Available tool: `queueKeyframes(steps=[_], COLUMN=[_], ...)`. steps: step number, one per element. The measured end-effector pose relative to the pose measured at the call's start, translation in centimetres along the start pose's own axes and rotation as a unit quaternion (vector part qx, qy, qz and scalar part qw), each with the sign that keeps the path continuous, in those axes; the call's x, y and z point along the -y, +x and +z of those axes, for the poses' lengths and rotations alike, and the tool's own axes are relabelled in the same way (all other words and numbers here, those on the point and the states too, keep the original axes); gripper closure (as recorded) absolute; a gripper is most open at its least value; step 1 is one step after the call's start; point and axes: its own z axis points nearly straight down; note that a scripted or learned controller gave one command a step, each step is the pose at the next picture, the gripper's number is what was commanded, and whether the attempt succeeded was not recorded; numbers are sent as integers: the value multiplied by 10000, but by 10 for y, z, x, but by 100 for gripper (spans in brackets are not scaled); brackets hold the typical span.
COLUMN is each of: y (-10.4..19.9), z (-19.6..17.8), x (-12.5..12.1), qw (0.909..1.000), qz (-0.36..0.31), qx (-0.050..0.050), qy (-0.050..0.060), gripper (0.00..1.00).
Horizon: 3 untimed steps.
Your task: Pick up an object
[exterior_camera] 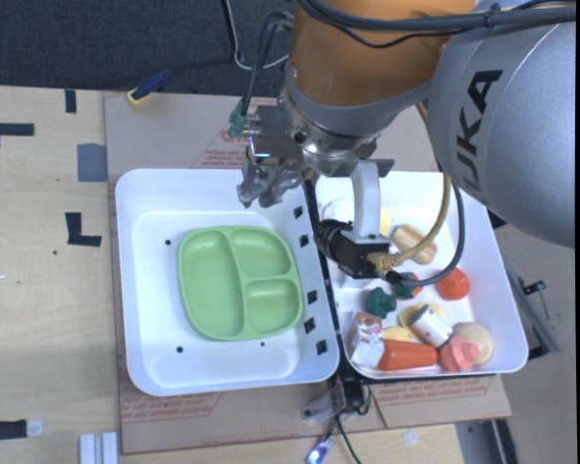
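Looked down on a pale worktop (39, 259) carrying a sheet of cardboard (174, 133) and, on that, two shallow white bins side by side. Found the claw (266, 189) hanging over the far rim of the left bin (126, 259), close to the wall shared with the right bin (500, 259), below the grey arm (522, 85) and its orange band (367, 27). Could not tell the claw's state, wide or narrow. Noted a green divided plate (237, 280) lying flat in the middle of the left bin, three compartments facing up, nearer the camera than the claw and apart from it. Counted the other things open to picking in the right bin, crowded toward its near end: an orange-red ball (452, 284) toward the right wall; a dark green piece (379, 303) to its left; a white cylinder (427, 324) tilted, between those two and a little nearer; a beige round thing (474, 336) touching a pink one (457, 356) at the near right corner; a long orange-red piece (406, 356) lying along the near wall, just beside the pink one; a small red-and-white packet (367, 332) against the shared wall. Spotted a tan piece (406, 237) farther back, apart from that cluster. Also made out a blue-and-yellow item (150, 85) outside the bins, at the worktop's far edge.
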Motion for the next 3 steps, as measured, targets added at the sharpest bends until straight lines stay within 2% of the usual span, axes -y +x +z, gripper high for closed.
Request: queueKeyframes(steps=[1, 2, 3], y=[-36, -34, -107], z=[70, 57, 124], x=[25, 23, 25], qw=[9999, 9999, 9999], qz=[57, 29, 83], qx=[60, 53, 62], qy=[124, 99, 123], gripper=[100, 100, 100])
